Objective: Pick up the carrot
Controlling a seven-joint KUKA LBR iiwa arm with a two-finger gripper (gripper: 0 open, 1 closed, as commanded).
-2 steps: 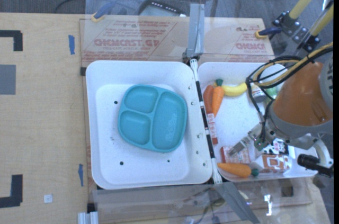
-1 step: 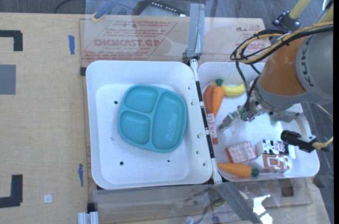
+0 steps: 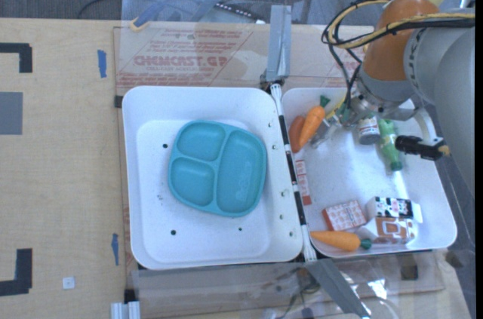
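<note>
Gripper closing in on the upper carrot in the right bin

The gripper is hovering at the carrot's right flank, touching or just beside it, and how it is set cannot be told from this slant, nor whether it has hold of anything; the approach step is seemingly in hand, and the next move is calling for a straddle across the carrot's width and a firm close; this carrot is lying against the bin's left wall, long axis slanting, green top up-right, tip down-left; a second carrot is lying along the near wall, leaf end to the right, beside a red packet; the teal plate is sitting in the left bin
</note>
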